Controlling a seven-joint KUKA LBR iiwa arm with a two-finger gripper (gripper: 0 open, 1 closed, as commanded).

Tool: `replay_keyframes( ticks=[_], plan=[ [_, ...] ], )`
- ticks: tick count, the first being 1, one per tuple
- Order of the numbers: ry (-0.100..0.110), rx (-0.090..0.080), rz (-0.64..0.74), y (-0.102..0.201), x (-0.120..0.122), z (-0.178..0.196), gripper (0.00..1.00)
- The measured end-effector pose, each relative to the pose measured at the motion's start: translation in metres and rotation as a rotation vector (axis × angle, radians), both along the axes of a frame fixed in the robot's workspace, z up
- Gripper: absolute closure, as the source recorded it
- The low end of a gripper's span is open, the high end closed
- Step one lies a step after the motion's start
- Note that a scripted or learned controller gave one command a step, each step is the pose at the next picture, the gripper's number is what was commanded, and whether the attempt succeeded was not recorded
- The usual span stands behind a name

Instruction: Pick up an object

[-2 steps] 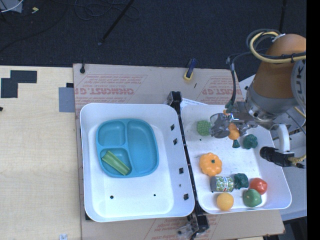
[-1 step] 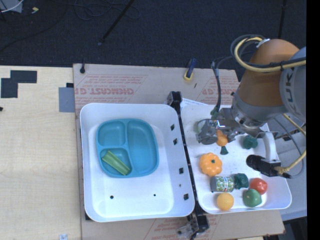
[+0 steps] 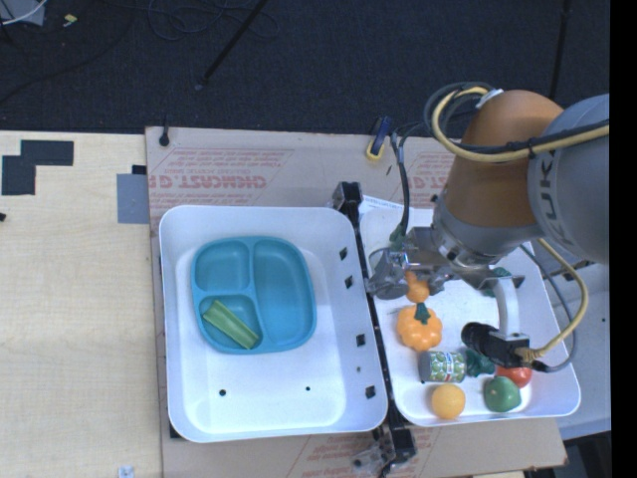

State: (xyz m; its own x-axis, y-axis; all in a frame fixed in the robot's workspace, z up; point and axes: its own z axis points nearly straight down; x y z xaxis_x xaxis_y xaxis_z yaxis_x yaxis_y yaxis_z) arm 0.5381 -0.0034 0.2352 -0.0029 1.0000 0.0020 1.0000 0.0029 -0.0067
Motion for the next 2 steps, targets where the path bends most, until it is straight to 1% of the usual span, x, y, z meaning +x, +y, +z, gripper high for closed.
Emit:
replay_keyframes(
  ticks=[1,2],
  plan=[
    [0.000,0.000,0.002,0.049,-0.013,0.002,1.00],
    [0.001,-0.001,0.000,0.099,-0.038,-0.015,1.00]
  ],
)
